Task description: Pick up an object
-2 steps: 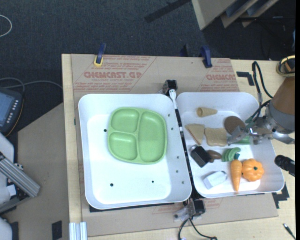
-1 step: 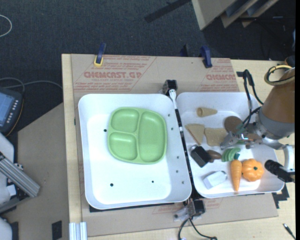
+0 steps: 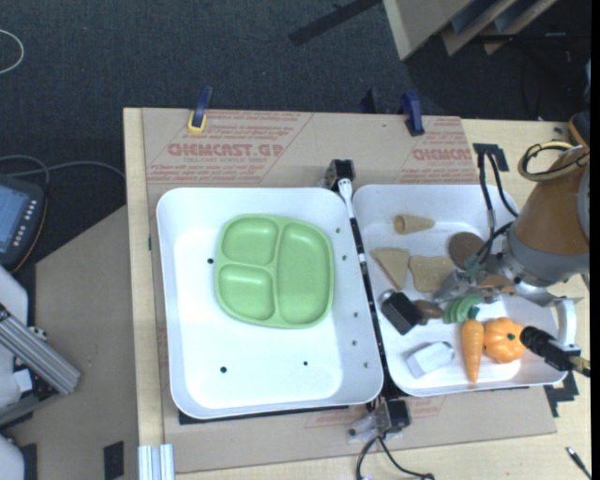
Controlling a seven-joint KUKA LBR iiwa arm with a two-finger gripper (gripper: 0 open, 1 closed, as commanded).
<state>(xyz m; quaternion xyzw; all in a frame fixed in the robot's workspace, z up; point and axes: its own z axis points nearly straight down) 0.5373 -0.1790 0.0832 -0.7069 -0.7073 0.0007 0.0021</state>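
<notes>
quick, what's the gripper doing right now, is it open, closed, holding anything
Gripper: low in the right bin among the toy food, just above the carrot; open or closed cannot be told, and nothing can be seen held.

Bench on a dark carpeted floor, seen from above

The bench (image 3: 281,141) is topped with brown printed cardboard, held by a yellow clamp (image 3: 199,114) and a blue clamp (image 3: 412,112) at its far edge; dark grey carpet (image 3: 187,47) surrounds it; a white cable (image 3: 9,47) loops at upper left; pale wooden furniture (image 3: 459,23) stands beyond.
</notes>
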